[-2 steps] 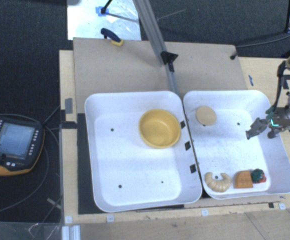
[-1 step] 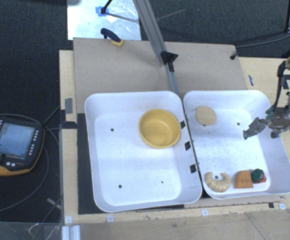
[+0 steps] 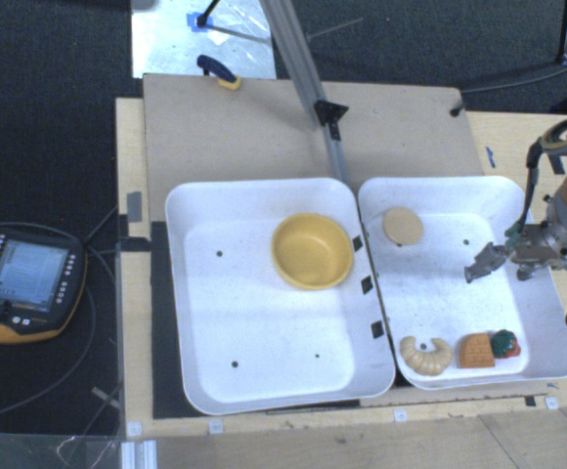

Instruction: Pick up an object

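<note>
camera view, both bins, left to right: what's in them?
yellow bowl → tan disc → cream curved piece → orange block → hand, hovering over the right bin

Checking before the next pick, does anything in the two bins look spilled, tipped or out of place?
Nothing stands out. The yellow bowl sits upright in the left bin; the tan disc, croissant and orange block lie in the right bin, apart from the tool.

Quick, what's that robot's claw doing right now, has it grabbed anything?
Gripper: over the right bin, nothing visibly held; whether it is open or shut cannot be told.
</note>
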Controlling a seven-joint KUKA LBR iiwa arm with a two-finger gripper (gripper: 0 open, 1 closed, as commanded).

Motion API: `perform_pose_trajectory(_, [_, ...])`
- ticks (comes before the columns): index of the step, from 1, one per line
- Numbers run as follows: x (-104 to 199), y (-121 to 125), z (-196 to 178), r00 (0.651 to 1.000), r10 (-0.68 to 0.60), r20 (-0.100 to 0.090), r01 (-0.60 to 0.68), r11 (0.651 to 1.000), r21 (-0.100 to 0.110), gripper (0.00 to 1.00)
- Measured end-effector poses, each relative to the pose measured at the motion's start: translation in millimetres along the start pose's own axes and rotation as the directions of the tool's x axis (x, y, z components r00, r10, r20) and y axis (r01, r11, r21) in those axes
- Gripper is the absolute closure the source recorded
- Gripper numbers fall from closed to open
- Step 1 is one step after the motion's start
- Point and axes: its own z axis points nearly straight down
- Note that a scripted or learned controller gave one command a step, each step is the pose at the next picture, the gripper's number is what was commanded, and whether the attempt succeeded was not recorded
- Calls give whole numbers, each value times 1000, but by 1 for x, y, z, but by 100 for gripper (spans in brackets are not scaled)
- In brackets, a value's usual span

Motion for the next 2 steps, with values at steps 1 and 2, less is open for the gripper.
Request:
perform_pose_trajectory(1, [-6,8,49,1000,0,0,0,1000,0,0])
perform_pose_trajectory(2, [-6,7,101,1000,0,0,0,1000,1,0])
